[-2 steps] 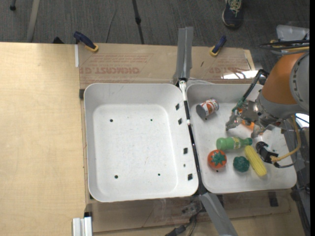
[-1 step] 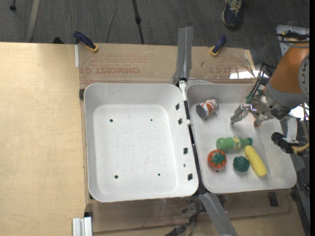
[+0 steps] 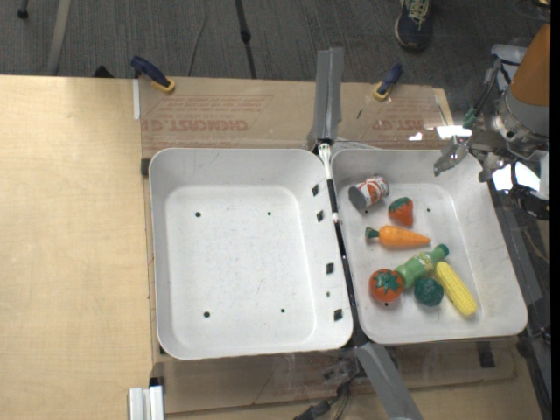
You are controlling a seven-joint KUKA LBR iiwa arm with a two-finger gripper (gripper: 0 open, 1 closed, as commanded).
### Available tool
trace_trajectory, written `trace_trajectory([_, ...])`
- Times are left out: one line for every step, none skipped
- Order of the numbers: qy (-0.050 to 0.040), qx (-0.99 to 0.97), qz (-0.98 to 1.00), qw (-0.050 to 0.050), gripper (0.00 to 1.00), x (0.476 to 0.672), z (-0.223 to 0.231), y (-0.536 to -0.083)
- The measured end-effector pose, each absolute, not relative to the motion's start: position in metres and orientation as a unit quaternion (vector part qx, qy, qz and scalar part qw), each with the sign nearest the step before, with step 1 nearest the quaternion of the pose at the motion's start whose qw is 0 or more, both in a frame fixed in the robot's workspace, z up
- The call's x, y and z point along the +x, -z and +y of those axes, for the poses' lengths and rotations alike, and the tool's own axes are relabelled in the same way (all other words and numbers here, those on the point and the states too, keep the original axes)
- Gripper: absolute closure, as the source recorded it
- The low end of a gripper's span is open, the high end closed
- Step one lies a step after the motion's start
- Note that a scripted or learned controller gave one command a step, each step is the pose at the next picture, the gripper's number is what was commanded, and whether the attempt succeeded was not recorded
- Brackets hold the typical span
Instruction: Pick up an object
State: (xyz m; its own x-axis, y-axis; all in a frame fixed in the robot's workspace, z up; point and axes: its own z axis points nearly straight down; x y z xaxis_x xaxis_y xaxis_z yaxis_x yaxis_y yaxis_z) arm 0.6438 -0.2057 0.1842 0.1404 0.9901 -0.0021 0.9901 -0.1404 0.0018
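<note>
Landmark: right bin (image 3: 490, 322), the white tray holding all the toy food; everything below is placed against it.
Left bin (image 3: 166, 234): touches the right bin's left wall, joined to it by small black clips along the seam.
Can (image 3: 371, 192): lies on its side in the right bin's far left part, its dark end facing the seam.
Strawberry (image 3: 401, 211): just right of the can, nearer the bin's middle.
Carrot (image 3: 399, 238): lies crosswise in the bin's middle, just below the strawberry, with its green tip toward the left wall.
Tomato (image 3: 385, 286): in the bin's near left part, touching the bottle.
Bottle (image 3: 421, 264): green, lies slantwise between carrot and corn, with its neck toward the right wall.
Green ball (image 3: 429, 292): tucked below the bottle, touching the corn.
Corn (image 3: 456, 288): yellow, lies slantwise in the bin's near right part.
In the way: the tomato, bottle, ball and corn crowd together; the can, strawberry and carrot lie more apart.
Clamps (image 3: 154, 74): two, on the cardboard beyond the bins' far walls.
Arm (image 3: 532, 81): stands over the right bin's far right corner.
Gripper (image 3: 468, 156): at that corner, above the rim, well apart from every toy.
Fingers: cannot tell how far open they are; nothing seen between them.
</note>
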Motion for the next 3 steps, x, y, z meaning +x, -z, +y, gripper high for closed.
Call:
trace_trajectory([0.0006,0.714,0.700,0.000,0.00,0.637,-0.145,-0.092])
trace_trajectory([0.0011,0.785,0.619,-0.001,0.00,0.570,-0.103,-0.091])
trace_trajectory([0.0013,0.761,0.649,0.000,0.00,0.658,-0.108,-0.091])
